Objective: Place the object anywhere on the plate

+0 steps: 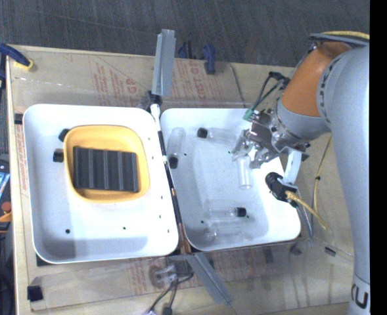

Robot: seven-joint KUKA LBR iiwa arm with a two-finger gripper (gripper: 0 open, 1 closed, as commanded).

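A yellow plate [108, 135] with a dark ridged insert [106, 169] lies in the left bin [42, 235]. My gripper [247, 153] hangs over the right part of the right bin [285, 225]. It is shut on the upper end of a clear plastic tube [245, 174], which points down from the fingers toward the bin floor. The plate is far to the left of the gripper, across the divider between the bins.
Other clear items lie in the right bin: a vial [177, 142] by its left wall, a small black-capped piece [202, 133] at the back, and a bottle [225, 212] near the front. A black cable connector [276, 185] hangs beside the wrist.
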